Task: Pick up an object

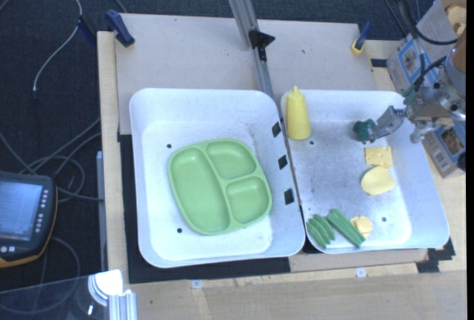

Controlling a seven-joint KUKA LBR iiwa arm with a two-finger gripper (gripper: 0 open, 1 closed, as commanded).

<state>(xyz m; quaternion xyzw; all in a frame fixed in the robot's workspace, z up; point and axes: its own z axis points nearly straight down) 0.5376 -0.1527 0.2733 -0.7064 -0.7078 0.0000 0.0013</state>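
the fingers (379, 127) hung low over the upper right of the right bin (422, 237), touching or just beside a small dark green object (363, 130) on their left; whether they were spread or pinching it could not be told. the yellow slice (378, 156) and yellow lump (377, 181) lay just below them, the mustard bottle (297, 113) well to the left, upright-lengthwise.

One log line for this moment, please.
gripper over right bin | beside dark green object | grasp unconfirmed | divided green plate in left bin

Even, bright overhead light (soft shadows); slightly grainy, mild glare on bins (148, 118).
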